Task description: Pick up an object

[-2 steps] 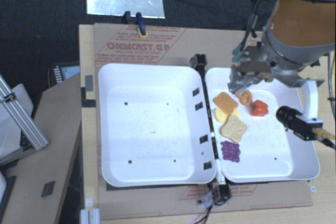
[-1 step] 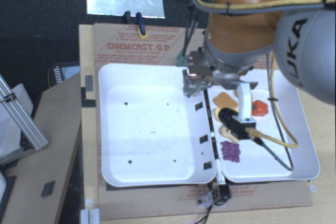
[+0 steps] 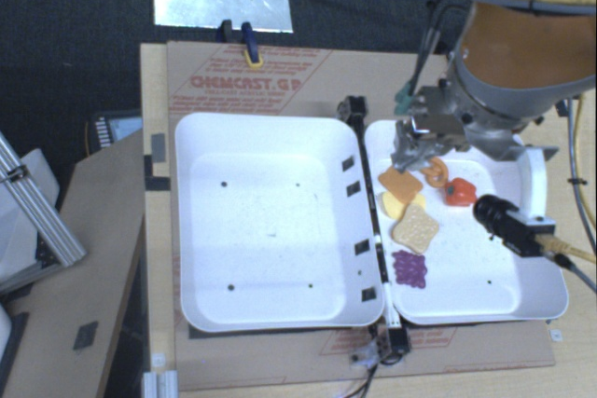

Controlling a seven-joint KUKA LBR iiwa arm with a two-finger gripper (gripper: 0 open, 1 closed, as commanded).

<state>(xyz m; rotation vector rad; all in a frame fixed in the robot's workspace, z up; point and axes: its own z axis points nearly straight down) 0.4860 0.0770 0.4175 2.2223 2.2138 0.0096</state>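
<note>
Poised low over the right bin (image 3: 536,298), the gripper (image 3: 407,159) nears an orange wedge (image 3: 400,185) to grasp; whether its jaws are apart cannot be told.

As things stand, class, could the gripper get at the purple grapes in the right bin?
Probably yes. The purple grapes lie uncovered near the right bin's front left, apart from the cracker, with nothing above them. The gripper is over the same bin.

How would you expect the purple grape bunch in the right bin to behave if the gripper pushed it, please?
The purple grape bunch lies low and lumpy, so it would probably slide rather than roll. It looks like small toy food, so likely light. Its bumpy surface may offer uneven grip.
</note>
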